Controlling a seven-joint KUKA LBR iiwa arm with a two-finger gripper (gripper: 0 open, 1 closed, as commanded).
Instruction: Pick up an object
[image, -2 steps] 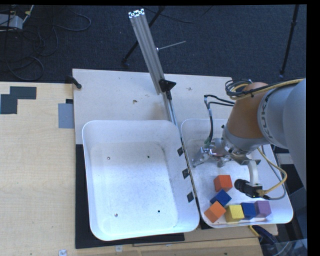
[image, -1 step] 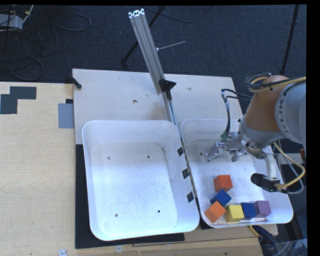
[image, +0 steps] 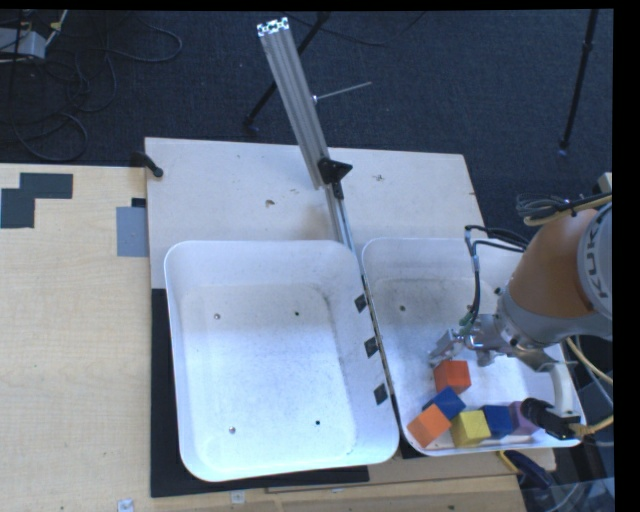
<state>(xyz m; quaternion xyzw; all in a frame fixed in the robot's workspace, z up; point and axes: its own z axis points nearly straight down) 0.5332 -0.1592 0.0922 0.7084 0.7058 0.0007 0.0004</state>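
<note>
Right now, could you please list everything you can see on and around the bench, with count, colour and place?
Bins: 2, white, side by side on the bench; left bin, right bin.
Orange blocks: 2, in the right bin; one just below the gripper, one at the near edge.
Blue blocks: 2, right bin; one between the orange ones, one right of the yellow.
Yellow block: 1, right bin, near edge.
Purple object: 1, right bin, near right corner; shape unclear.
Metal rail: 1, silver, slanting above the bins.
Arm: 1, grey and orange, over the right bin.
Gripper: 1, above the upper orange block.
</note>
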